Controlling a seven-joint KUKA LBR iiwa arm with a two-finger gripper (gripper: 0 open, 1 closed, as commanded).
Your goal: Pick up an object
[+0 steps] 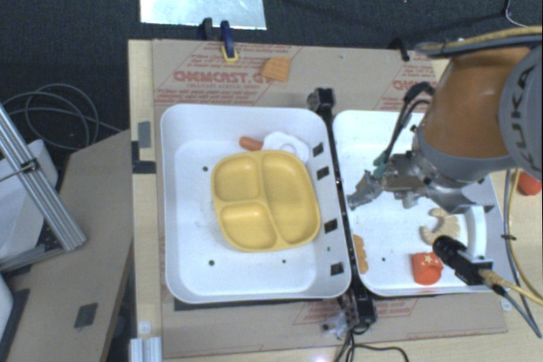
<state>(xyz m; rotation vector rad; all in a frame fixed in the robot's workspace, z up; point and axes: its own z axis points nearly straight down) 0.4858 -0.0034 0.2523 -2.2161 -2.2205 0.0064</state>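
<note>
Smooth yellow plastic divided plate (265,202) in the left bin (182,182), long axis slanting upper-left to lower-right, hand (361,191) low over the right bin (382,267), whether spread or pressed together unclear, rounded red toy (427,266) near its front edge

Yellow three-section tray (265,201) in white left bin (188,182); small orange piece (250,143) at its far edge; red-orange item (427,266) in white right bin (373,267); tan desk (221,68), red lettering
</note>
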